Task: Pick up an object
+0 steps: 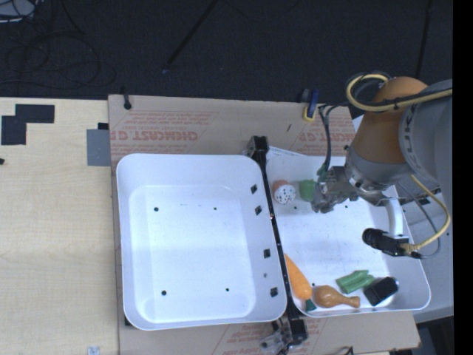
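My gripper [322, 201] hangs low over the far left part of the right bin [414, 302], reaching in from the right under the grey arm with its orange band [392, 117]. Just left of it, touching or nearly touching, lies a small green object [306, 191], partly hidden by the gripper. A white ball with red speckles [284, 193] rests beside that, against the bin's left wall. Along the near edge of the same bin lie an orange carrot-shaped piece [295, 275], a tan pear-shaped piece [334, 296], a green piece [353, 280] and a black block [380, 291].
The left bin [126, 198] stands beside the right one, with a black divider [270, 228] between them. A black cylinder with a yellow cable [386, 241] hangs off the arm over the right bin. The middle floor of the right bin is bare.
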Tool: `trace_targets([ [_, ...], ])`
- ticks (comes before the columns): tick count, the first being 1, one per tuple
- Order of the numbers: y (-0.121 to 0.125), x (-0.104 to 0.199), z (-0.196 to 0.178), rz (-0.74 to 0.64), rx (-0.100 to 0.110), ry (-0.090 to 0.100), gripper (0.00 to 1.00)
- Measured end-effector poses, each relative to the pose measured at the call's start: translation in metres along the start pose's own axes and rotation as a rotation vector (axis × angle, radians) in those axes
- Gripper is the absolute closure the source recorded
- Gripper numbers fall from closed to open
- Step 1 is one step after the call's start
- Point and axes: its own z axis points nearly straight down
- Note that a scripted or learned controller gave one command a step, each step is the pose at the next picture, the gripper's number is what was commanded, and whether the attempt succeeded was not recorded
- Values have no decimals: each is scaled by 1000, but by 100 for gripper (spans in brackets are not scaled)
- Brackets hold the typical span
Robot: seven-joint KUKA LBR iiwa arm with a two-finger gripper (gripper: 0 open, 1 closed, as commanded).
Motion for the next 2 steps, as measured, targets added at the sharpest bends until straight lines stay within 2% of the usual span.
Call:
trace_targets([
  [1,-11,86,-41,-6,-7,4,100],
  [2,-31,131,-153,-5,-16,3,100],
])
